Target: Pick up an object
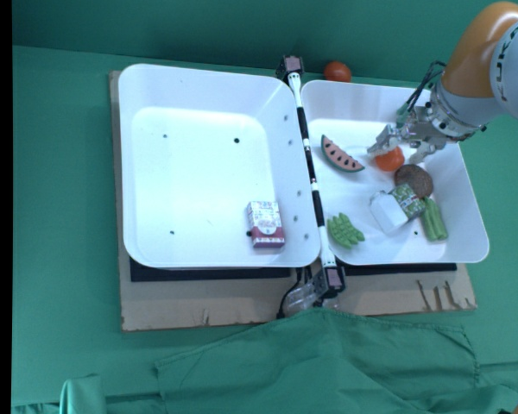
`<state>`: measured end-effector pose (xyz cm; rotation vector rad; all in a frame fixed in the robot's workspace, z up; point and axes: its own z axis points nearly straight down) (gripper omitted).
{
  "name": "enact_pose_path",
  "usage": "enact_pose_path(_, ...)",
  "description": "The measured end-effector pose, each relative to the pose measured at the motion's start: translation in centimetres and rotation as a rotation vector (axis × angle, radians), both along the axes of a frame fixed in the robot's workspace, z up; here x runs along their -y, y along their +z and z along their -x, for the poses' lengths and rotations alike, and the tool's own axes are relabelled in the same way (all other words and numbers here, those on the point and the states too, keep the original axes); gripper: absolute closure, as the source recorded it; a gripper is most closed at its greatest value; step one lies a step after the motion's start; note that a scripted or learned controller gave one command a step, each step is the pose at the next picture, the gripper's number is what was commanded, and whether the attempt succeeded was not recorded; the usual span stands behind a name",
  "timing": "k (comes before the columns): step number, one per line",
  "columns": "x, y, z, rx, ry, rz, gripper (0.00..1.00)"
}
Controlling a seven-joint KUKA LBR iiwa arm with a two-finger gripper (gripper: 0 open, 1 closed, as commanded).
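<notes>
Two white bins sit side by side on brown cardboard over a green cloth, with a red ball behind them.

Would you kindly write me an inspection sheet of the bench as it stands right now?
Surface: green cloth with a cardboard sheet under two white bins, left bin and right bin.
Job's things: right bin holds a watermelon slice, orange-red round item, brown round item, white carton, green pods and a green stalk; left bin holds a red-and-white box.
Clutter: a red ball on the cloth behind the right bin.
Grippers: gripper low over the orange-red item; grasp not discernible.
Cables: dark cable along the wrist.
Surroundings: folded green cloth in front.
</notes>
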<state>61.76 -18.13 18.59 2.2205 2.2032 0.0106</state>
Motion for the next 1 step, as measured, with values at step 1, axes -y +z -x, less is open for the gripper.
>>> enact_pose_path(1, -0.05, 1.39, -0.26, 0.009, 0.001, 0.005, 1.00)
